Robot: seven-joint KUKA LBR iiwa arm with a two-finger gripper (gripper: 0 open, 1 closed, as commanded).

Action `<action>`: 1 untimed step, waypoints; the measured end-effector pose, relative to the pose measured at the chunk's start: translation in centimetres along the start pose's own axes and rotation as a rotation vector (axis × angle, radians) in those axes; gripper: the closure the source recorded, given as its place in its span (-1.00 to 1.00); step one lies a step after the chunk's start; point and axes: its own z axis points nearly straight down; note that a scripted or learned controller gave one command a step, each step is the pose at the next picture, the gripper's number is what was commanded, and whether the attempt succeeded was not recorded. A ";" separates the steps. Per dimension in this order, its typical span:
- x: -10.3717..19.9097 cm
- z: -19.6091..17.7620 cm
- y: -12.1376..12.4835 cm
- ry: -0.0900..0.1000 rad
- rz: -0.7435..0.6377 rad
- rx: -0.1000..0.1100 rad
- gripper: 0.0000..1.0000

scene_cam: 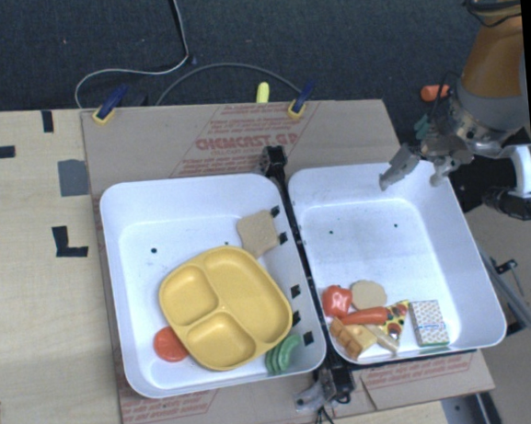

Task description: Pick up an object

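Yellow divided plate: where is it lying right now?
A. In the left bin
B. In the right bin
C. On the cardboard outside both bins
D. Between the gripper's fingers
A. The yellow divided plate lies flat in the left bin, with a tan slice just above it, while the gripper hovers over the far edge of the right bin.
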 end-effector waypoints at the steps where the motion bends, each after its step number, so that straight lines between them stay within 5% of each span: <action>1: 5.9 2.1 -7.0 0.003 -0.002 0.007 -1.00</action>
